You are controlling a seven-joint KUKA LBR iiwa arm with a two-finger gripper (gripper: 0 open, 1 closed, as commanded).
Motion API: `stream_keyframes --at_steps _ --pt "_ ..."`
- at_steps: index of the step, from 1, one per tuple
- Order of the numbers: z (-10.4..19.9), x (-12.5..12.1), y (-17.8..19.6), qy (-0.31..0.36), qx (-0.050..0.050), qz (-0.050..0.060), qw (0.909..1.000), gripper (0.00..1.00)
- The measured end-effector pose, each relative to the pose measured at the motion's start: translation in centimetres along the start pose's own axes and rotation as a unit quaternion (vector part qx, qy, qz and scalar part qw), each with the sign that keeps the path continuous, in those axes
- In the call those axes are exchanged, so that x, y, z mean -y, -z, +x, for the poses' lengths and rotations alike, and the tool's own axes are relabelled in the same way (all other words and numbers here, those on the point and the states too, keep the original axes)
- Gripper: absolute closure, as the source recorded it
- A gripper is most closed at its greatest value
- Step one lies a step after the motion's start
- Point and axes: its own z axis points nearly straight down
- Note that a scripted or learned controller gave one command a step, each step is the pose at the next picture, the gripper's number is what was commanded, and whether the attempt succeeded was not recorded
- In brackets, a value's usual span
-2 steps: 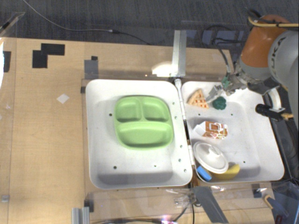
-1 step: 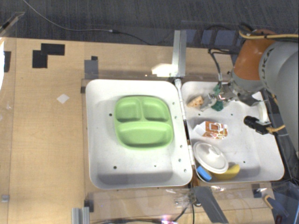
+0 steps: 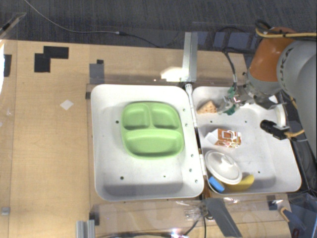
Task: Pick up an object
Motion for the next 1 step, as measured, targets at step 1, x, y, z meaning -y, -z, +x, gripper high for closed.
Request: stream_keyframes --at_steps 1 --pt "11.78 1.19 11.38 0.079 -0.002 0.003 0.9969 1.00"
